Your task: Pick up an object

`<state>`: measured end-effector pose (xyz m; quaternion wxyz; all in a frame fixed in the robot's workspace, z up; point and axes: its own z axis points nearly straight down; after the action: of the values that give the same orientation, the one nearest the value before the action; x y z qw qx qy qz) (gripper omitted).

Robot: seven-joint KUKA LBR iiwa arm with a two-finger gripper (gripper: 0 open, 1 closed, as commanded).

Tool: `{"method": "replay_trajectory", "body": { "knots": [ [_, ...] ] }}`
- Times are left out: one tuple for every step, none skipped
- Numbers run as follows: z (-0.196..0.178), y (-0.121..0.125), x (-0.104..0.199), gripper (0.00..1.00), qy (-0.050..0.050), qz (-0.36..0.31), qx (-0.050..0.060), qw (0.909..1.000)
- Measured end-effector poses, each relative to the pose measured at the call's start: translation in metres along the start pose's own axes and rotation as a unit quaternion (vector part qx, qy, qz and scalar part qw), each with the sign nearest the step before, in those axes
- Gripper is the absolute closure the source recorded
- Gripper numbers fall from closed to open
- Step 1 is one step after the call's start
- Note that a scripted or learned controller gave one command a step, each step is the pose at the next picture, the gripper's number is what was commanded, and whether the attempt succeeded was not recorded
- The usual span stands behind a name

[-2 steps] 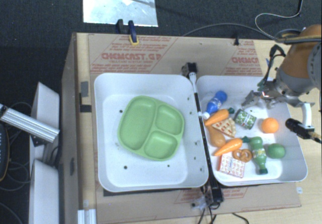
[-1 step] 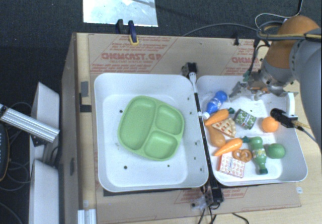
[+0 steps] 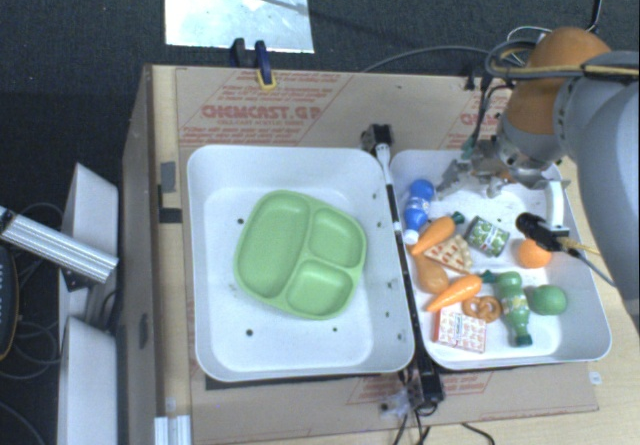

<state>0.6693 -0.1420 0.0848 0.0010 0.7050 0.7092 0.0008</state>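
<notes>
Dark carpet beyond bench, jaws state unclear, over right bin crowded with toy food, carrot central.

The arm is cut off by the picture's right edge and hides the far right corner of the right bin. The end effector is blurred, its fingers too indistinct to read. The print on the small carton near that bin's near edge is too small to tell.
</notes>
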Motion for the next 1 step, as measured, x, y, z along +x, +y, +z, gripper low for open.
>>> {"method": "replay_trajectory", "body": {
  "knots": [
    [-0.0003,0.0001,0.0330,0.00,0.000,0.000,0.000,1.0000]
  ]
}}
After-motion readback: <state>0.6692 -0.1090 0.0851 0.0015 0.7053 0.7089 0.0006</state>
